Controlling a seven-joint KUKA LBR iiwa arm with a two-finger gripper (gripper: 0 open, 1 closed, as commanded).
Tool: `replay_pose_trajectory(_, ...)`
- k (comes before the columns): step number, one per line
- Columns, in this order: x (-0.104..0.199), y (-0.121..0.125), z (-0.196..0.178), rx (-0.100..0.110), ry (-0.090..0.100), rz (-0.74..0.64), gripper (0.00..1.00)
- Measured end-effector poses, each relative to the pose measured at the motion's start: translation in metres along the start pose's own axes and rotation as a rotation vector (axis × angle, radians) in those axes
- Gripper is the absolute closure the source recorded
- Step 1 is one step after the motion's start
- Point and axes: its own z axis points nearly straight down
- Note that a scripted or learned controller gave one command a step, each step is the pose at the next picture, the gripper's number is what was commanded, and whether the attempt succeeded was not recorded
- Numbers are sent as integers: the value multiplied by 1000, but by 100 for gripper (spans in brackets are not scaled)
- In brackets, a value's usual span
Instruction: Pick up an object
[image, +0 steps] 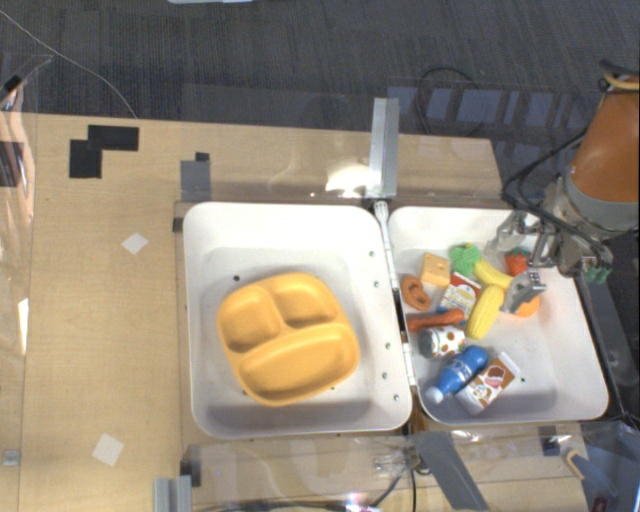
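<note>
The right bin (560, 360) holds a heap of toy foods: a yellow corn cob (483, 310), a yellow banana (490, 272), a green piece (463, 256), a tan cube (435, 270), a blue bottle (460, 371), a small can (443, 342) and a brown carton (492, 380). My gripper (518, 257) hangs over the bin's upper right part, open, with its fingers spread on either side of a small red piece (514, 265). An orange piece (528, 302) lies just below the lower fingertip. Nothing is lifted.
A yellow divided plate (288, 336) lies in the left bin (210, 250). A metal post (384, 150) stands behind the wall between the bins. Black cables (535, 165) trail near the arm at the back right. The right bin's lower right floor is bare.
</note>
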Motion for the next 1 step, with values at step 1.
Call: replay_pose_trajectory(1,16,17,91,-1,4,263,0)
